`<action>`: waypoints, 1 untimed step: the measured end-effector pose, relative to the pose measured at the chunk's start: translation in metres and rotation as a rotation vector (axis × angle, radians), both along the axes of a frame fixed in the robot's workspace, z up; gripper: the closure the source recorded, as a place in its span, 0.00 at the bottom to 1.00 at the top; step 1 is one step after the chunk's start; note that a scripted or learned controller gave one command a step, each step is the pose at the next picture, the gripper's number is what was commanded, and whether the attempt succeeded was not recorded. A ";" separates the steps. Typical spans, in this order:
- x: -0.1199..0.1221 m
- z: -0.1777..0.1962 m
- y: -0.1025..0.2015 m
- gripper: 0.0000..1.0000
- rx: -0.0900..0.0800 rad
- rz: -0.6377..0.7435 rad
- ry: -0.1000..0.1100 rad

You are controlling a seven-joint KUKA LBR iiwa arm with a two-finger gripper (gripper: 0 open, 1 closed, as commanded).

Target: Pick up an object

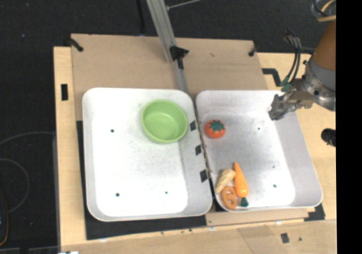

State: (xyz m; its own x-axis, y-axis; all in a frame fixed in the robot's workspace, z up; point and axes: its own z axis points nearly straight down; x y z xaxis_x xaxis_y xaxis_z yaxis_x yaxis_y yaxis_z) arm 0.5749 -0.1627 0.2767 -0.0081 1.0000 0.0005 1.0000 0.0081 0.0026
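Nothing was picked yet. The gripper (pixel 278 109) hung over the right bin (pixel 283 151) at its far right edge — whether anything sat in its grasp could not be told. The tomato (pixel 215 128) lay apart, leftward in that bin; the grasp remained.

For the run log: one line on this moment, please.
gripper: over right bin's upper right edge | holding: nothing seen | tomato: untouched
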 end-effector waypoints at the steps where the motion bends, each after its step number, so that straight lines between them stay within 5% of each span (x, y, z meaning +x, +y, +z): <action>1: 0.000 -0.013 0.056 1.00 0.000 -0.001 0.002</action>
State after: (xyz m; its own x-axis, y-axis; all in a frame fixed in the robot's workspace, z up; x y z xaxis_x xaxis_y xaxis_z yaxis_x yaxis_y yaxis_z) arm 0.5751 -0.1067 0.2636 -0.0071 1.0000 0.0005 1.0000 0.0071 0.0009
